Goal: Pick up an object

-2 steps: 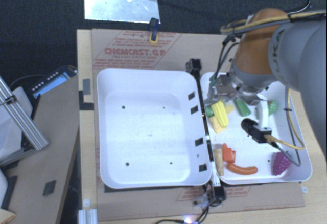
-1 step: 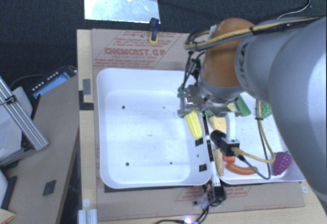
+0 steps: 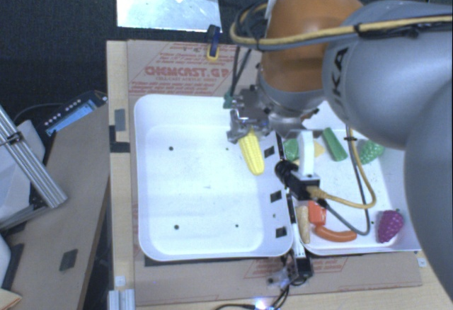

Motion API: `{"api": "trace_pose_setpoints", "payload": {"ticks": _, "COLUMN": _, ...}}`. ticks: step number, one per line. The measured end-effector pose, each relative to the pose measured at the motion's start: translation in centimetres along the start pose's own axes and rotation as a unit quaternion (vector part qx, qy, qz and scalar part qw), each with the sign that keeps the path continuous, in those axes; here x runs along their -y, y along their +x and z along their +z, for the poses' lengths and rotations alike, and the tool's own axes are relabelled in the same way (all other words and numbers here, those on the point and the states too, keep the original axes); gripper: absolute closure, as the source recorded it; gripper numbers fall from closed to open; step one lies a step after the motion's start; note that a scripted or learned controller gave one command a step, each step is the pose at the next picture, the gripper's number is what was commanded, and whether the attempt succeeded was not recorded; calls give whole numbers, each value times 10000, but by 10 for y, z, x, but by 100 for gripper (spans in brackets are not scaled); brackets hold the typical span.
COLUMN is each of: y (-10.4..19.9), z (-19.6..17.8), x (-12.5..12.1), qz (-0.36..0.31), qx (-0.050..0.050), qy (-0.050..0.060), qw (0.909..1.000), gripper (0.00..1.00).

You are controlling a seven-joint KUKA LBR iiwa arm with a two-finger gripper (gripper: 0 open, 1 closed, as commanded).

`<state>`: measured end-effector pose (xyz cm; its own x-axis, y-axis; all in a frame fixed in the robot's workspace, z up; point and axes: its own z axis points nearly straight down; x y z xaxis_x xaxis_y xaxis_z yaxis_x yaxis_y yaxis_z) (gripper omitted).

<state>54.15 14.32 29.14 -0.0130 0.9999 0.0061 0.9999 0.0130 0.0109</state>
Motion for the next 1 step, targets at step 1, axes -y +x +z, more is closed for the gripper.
{"api": "trace_pose_setpoints", "payload": {"ticks": 1, "y": -13, "z": 63, "x": 53, "qz": 60, "qx": 32, "qy": 80, "qw": 9999, "gripper": 100}}
